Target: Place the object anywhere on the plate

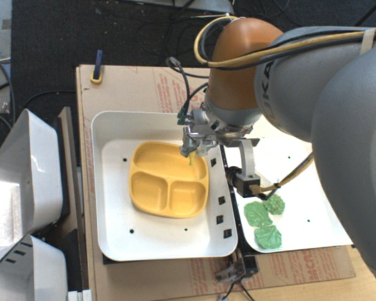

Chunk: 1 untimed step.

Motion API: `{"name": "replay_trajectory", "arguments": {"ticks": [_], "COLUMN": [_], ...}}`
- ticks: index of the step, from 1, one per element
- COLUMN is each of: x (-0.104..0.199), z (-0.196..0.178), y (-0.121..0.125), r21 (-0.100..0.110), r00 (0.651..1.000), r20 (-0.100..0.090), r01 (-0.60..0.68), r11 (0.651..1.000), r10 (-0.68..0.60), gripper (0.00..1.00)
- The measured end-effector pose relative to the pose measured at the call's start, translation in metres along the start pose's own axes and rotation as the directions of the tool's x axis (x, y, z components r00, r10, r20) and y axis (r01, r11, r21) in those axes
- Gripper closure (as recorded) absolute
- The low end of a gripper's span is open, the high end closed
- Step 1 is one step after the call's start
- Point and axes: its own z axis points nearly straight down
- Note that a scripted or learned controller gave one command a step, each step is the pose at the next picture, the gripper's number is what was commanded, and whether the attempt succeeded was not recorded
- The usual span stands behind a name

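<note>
A yellow divided plate (169, 179) with three compartments lies in the left white bin (113, 231). My gripper (194, 148) hangs over the plate's far right rim, under the orange wrist band. A thin yellow-green sliver (192, 160) shows just below the gripper, against the plate's large compartment. I cannot tell whether it is held. Three green leafy pieces lie in the right bin: one (258, 213), one (275, 204) and one (267, 236), all near that bin's front left corner.
The right bin (301, 168) is largely covered by the grey arm. A black cable and bracket (244, 180) hang beside the divider between the bins. White containers (25, 168) stand left of the bench. A blue-and-yellow clip (98, 68) sits at the cardboard's far left.
</note>
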Motion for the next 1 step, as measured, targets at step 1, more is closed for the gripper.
{"name": "replay_trajectory", "arguments": {"ticks": [1], "x": [0.0571], "z": [-0.0062], "y": [-0.0192], "r21": [0.001], "r00": [1.000], "r20": [0.000], "r01": [0.000], "r11": [1.000], "r10": [0.000], "gripper": [1.00]}}
